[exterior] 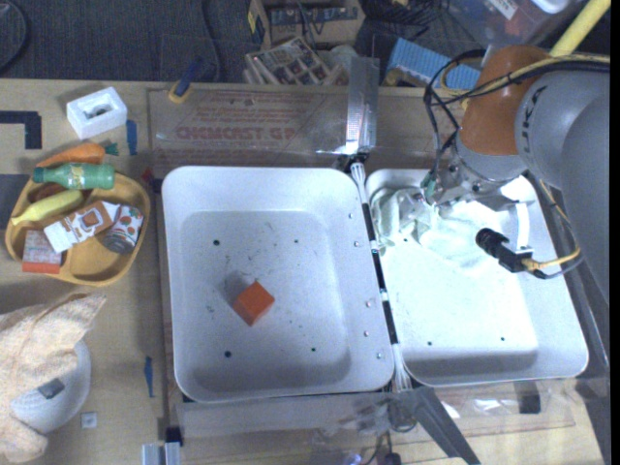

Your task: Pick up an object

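Mid L bin: orange cube, room all round

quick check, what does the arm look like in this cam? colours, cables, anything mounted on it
Bulky grey arm with rounded casing and an orange band above the wrist. Dark cables loop along the wrist, and a yellow cable runs to a small black cylinder mounted below it. The gripper looks metallic, blurred against the white bin.
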Robot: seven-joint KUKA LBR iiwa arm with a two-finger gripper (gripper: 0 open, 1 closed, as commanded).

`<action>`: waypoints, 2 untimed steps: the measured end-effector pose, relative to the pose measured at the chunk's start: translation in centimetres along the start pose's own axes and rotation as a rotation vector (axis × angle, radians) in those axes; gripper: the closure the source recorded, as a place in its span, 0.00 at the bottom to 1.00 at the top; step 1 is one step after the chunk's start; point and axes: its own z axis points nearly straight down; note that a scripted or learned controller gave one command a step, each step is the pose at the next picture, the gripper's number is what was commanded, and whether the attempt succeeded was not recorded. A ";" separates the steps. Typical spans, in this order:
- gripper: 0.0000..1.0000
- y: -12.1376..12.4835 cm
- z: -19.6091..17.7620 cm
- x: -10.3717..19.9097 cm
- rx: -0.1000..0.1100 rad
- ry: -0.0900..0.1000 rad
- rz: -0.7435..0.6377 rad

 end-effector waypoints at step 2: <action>0.00 -2.5 -1.5 -7.2 0.004 0.000 -0.334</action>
